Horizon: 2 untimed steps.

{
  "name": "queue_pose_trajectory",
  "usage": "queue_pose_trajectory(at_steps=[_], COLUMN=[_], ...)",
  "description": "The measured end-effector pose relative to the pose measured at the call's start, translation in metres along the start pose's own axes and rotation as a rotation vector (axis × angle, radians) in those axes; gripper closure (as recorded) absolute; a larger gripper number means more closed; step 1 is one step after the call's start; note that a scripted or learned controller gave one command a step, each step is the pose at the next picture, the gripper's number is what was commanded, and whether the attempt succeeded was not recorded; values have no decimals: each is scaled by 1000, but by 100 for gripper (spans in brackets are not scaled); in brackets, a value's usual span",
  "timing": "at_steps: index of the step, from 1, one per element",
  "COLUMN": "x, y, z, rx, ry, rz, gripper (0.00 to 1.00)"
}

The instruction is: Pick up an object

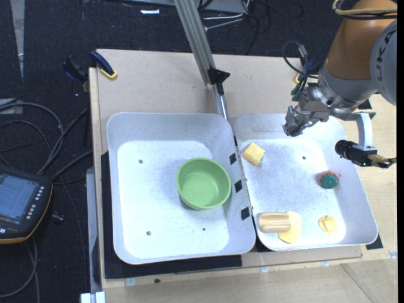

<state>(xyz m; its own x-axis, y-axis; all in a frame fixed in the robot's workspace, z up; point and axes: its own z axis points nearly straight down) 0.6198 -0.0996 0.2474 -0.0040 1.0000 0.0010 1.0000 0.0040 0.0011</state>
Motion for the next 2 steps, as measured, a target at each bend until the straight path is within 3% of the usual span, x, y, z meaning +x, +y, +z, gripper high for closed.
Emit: queue_pose_trajectory(at_steps=[1, 2], x=[55, 103], y=[14, 9], z=[-1, -3], rx=[1, 2], ry=[0, 0], rz=[-1, 0], gripper=[100, 100])
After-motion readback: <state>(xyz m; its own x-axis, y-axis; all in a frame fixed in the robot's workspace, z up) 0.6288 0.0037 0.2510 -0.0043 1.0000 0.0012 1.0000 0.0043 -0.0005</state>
